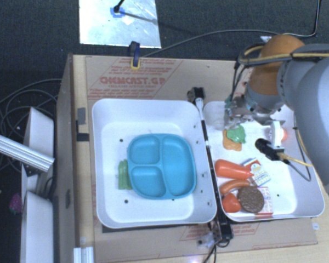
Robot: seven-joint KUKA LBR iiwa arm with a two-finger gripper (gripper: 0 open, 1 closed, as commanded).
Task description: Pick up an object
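Right bin, near edge (296, 212): brown round disc (251, 200) at 6 o'clock of bin, touching red tomato-like piece (231, 202) on its 9 o'clock side; flat printed packet (266, 196) partly under the disc.
Just beyond: sausage-like piece (234, 186) lying slanted, then orange carrot (232, 169) lying crosswise, tip toward 3 o'clock; small red-and-white packet (258, 171) touching carrot's tip end.
Right bin, middle: green leafy toy (236, 133) on top of an orange-yellow piece (230, 142), at 10 o'clock of bin, near the divider.
Left bin (109, 147): blue three-compartment plate (162, 165) at centre; green strip (123, 174) touching the plate's 9 o'clock rim.
Divider: black rod (205, 141) running 12 to 6 between the bins.
Gripper (236, 119): low over right bin at 11 o'clock, directly above the green leafy toy; finger spacing blurred, cannot tell whether apart or together; no contact with the toy confirmable.
Arm (312, 86): grey, entering from 3 o'clock, orange band (279, 48) above wrist; black cylindrical fitting (267, 148) with yellow cable hanging at 4 o'clock of gripper.
Far side: cardboard sheet (131, 78) with red print under bins; blue-yellow clamp (135, 53) at its 12 o'clock edge; shiny foil square (119, 14) on dark carpet beyond.
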